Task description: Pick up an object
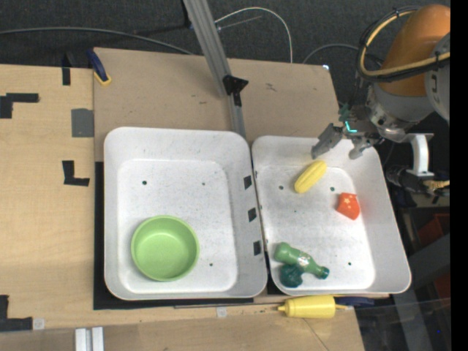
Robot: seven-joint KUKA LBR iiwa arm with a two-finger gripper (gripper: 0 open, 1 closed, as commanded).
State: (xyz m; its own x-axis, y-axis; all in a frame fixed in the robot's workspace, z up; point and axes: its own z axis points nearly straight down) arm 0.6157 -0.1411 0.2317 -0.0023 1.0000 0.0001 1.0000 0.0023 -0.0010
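So you're at the approach step, nothing's grabbed yet. Your gripper (341, 143) hangs over the far edge of the right bin (387, 218) with its fingers spread and nothing between them. The corn (311, 175) lies just below it in the bin, tilted; the orange block (348, 205) and green bottle (300, 259) are further off. Next you'd want to drop down over the corn and line the fingers across it.

The grey arm with its orange band (417, 46) is seen reaching in from the right, bent downward at the wrist. Its two-finger hand (342, 143) is held low, the dark fingers (326, 140) spread apart with nothing between them.
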